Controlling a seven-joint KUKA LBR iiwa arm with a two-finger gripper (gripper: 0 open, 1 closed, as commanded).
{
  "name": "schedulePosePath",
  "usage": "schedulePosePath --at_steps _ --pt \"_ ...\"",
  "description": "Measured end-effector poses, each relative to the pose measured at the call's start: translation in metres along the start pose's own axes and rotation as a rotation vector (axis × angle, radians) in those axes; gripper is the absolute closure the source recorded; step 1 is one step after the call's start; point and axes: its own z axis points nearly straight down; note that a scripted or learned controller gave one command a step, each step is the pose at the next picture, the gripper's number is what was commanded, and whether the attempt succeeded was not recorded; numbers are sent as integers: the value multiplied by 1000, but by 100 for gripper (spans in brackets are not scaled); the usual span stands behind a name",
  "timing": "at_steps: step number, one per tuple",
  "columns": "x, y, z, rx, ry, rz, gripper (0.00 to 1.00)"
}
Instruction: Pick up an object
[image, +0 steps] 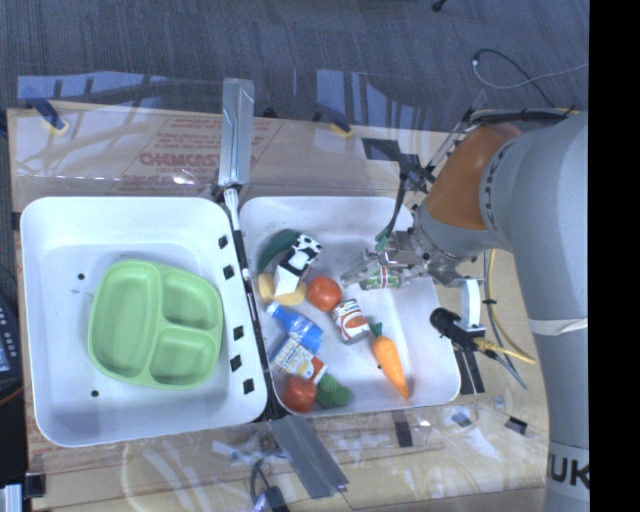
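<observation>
A: What sits lowest in the frame?

B: In the right bin (425, 385), at its bottom edge, a tomato (298, 394) with a green piece (334, 393) beside it. Just above them lies a small carton (294, 356), and to the right a carrot (391, 364) points toward the lower right.

A: And mid-bin?

B: A blue bottle (297, 322), a small red-and-white can (349, 320), an orange ball (323, 293) and a yellow piece (268, 288), all close together. Above those, a black-and-white toy (296, 262) leans on a dark green piece (277, 244).

A: The left bin (50, 400)?

B: It holds a green divided plate (155, 323), centre left of the frame.

A: Where is the gripper (385, 271)?

B: Right of centre, over the right bin's upper right part, above the can and carrot. The arm (520, 200) comes in from the right edge, orange band toward the upper right. How far the jaws are open I cannot tell, nor whether anything is between them.
</observation>
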Motion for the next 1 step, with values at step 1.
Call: schedulePosePath --at_steps 1 --pt "41 54 -75 -3 0 13 100"
